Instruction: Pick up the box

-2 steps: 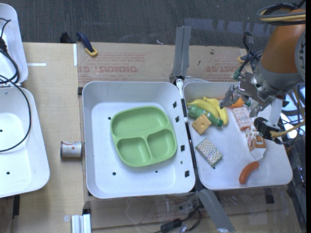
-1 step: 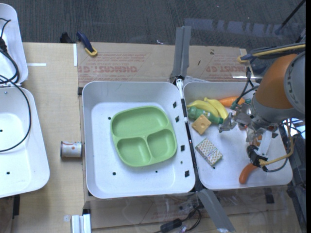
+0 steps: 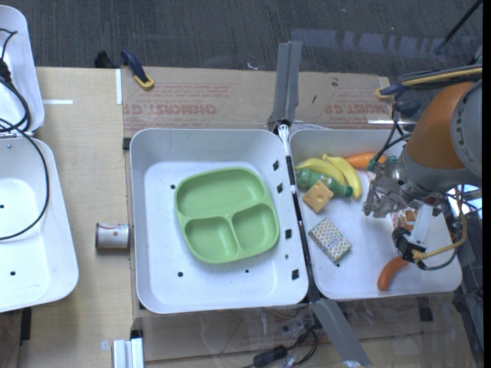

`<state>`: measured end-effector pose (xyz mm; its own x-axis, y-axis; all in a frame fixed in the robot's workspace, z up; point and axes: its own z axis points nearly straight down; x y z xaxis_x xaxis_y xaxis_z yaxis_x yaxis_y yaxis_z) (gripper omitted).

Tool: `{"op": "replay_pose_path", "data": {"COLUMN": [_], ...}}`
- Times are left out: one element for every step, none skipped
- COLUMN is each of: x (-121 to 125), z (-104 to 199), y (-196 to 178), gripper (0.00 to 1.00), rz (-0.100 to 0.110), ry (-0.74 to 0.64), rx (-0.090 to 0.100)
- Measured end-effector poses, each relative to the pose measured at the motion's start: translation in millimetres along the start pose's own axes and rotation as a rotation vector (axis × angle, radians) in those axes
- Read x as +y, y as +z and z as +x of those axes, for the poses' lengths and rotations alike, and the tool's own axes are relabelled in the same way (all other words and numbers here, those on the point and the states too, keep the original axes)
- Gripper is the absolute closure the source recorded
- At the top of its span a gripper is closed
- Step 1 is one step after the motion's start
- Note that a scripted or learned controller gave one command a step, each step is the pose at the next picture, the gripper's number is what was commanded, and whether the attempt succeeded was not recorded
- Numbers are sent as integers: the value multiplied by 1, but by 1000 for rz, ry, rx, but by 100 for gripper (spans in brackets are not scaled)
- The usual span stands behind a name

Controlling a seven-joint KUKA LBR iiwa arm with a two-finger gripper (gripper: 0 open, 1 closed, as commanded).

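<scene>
- Here the hand (image 3: 381, 199) hangs low over the right bin (image 3: 360, 282), toward its right part; I cannot tell how far it is open, and nothing shows in its grip.
- The box (image 3: 330, 239), small and patterned, lies flat on the bin floor to the lower left of the hand, apart from it, near the wall shared with the left bin (image 3: 149, 228).
- Just left of the hand, above the box, sit a yellow cheese wedge (image 3: 317, 197), a green bottle-like toy (image 3: 322, 181) and a banana (image 3: 337, 170), crowded together; an orange carrot (image 3: 360, 160) lies behind them.
- An orange sausage-shaped piece (image 3: 390, 274) lies near the bin's front edge, below the hand and right of the box.
- Bare bin floor runs between the box and the hand, and in front of the box.
- The left bin holds a green divided plate (image 3: 226, 215).
- On the table (image 3: 84, 113), left of the bins, lies a small can (image 3: 113, 236) on its side.
</scene>
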<state>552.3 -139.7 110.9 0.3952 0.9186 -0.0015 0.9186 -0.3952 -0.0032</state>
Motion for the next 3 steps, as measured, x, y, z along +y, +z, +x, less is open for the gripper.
{"op": "replay_pose_path", "data": {"x": [-17, -17, 42], "z": [-14, -14, -14], "y": [20, 19, 21], "gripper": [100, 0, 0], "rz": [1, 1, 25], "ry": [36, 36, 21], "rx": [0, 0, 24]}}
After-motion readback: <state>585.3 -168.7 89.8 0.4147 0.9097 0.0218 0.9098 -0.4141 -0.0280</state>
